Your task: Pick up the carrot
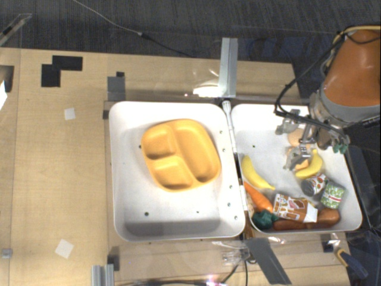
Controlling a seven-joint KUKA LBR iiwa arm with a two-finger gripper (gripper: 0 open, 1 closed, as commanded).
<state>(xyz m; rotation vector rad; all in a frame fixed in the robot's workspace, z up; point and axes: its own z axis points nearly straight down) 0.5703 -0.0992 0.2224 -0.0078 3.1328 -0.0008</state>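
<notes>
Across the wooden bench (53, 189), two shallow white bins sit side by side, touching along their inner walls. Black shapes mark the bench's far left corner, and small pale squares lie on its left side. Left bin (128, 219): a yellow divided plate (178, 154) rests tilted near the middle, its compartments bare. A grey metal post (228, 64) stands at the far edge where the two bins meet. Right bin (244, 130): a banana (255, 174) lies near the left wall, running toward the near edge. Just below it, the carrot (257, 198) lies along the same wall at the near left corner, its orange body angled and its dark green top (264, 220) pointing to the near edge. Beside the carrot, a brown and white carton (294, 207) lies flat across the near edge, over a reddish sausage-like item (309, 221). A second banana (309, 167) sits further right, with a small dark can (314, 185) and a green packet (332, 195) near the right corner. A pale round object (296, 136) lies partly hidden under the arm. From the right, the grey arm with its orange band (357, 64) reaches over the bin; its gripper (299, 158) hangs over the second banana, well apart from the carrot. Whether its tool is apart or together cannot be told.
</notes>
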